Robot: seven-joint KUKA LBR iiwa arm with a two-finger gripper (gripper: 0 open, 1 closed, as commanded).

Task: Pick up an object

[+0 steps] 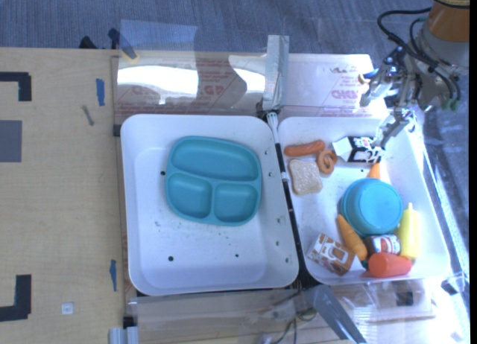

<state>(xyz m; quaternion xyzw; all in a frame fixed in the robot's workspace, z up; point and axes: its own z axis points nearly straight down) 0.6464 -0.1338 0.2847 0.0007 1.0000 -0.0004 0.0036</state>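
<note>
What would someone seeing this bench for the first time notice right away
The big teal divided plate lies alone in the left bin, and it draws the eye first. The right bin is crowded: a blue bowl sits mid-bin among toy foods, with a carrot and a yellow bottle beside it. The gripper hangs over that bin's far right corner.

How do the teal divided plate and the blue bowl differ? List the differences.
The teal divided plate lies alone in the left bin; the blue bowl sits in the right bin crowded by toy food. The plate is wide, flat and split into three compartments; the bowl is round, smaller across and undivided. The plate's colour leans greener, the bowl's bluer. Both are plain plastic dishes untouched by the hand.
</note>
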